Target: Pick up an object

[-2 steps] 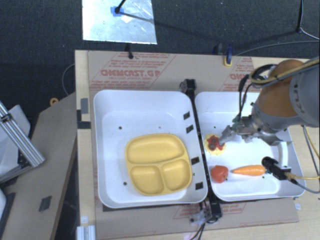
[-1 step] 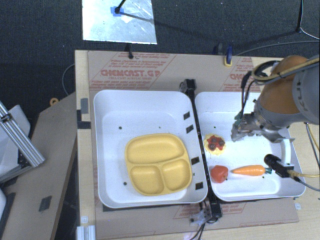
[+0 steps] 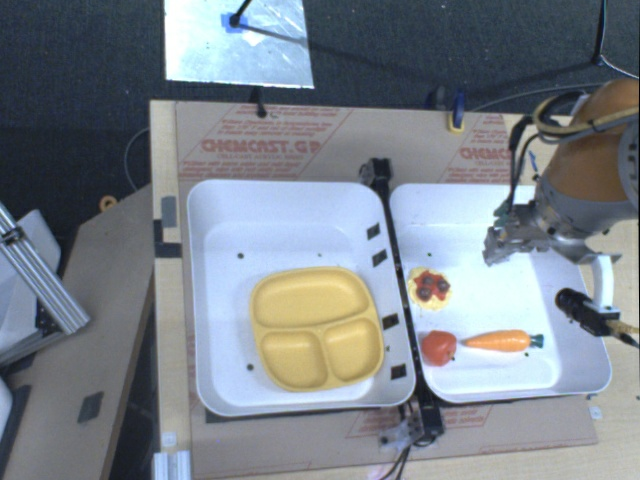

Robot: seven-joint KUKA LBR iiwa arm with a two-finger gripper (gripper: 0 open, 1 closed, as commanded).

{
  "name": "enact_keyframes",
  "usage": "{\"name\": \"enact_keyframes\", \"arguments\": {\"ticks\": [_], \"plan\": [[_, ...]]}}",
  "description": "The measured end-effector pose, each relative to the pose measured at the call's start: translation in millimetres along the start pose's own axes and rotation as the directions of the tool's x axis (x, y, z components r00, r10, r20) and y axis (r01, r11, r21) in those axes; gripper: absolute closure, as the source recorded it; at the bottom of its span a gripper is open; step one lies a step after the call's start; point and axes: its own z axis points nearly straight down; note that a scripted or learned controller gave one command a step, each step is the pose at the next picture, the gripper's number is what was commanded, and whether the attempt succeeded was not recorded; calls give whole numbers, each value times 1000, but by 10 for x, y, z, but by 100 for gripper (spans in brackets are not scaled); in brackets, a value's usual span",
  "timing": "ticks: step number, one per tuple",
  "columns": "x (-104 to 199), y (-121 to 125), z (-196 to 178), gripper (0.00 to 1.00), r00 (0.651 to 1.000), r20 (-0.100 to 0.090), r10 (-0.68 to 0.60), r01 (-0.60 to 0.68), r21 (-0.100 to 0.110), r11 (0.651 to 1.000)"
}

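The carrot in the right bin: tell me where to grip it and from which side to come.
Grip the carrot across its thick orange middle, coming straight down from above. It lies flat on the right bin floor, long axis left to right, so the hand should close front to back across the narrow width. Stay off the left tip: the tomato sits right against it.

One camera looks down from above the bench (image 3: 300, 143) at a slant, far enough back to take in both white bins whole. The left bin (image 3: 215, 208) sits mid-frame, the right bin (image 3: 575, 368) beside it toward the right edge. The arm (image 3: 590, 168) enters from the right. Dark floor (image 3: 80, 58) fills the top and left.
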Motion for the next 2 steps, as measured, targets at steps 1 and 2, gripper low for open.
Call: {"name": "enact_keyframes", "arguments": {"ticks": [1, 2], "plan": [[-3, 14, -273, 100, 1000, -1, -4, 4, 1, 1000], [523, 19, -202, 100, 1000, -4, -10, 10, 5, 1000]]}}
